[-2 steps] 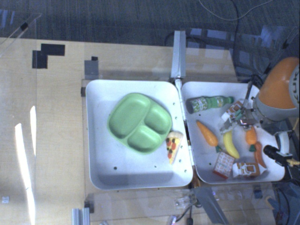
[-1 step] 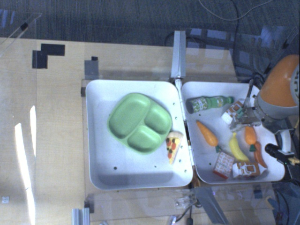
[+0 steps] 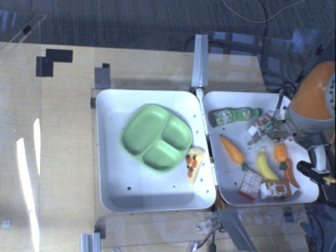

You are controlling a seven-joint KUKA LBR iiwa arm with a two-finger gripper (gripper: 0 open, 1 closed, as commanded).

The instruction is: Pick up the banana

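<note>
- On the wooden bench (image 3: 58, 156) stood two white bins.
- Right bin (image 3: 226, 185) held the banana (image 3: 266, 165).
- Gripper (image 3: 261, 134) hung just above it; open or closed, I cannot tell.

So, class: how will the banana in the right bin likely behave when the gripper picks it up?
The banana looks like a smooth toy, so probably stiff, light and somewhat slippery. Its curve may let it pivot or rock if pinched off-centre. The carrot lies close, so a nudge could shift both.

A yellow banana (image 3: 266, 165), an orange carrot (image 3: 231, 148), and a green bottle (image 3: 234, 115) are seen in a white bin (image 3: 310, 196); a pale green divided plate (image 3: 156, 137) is seen alongside.
</note>
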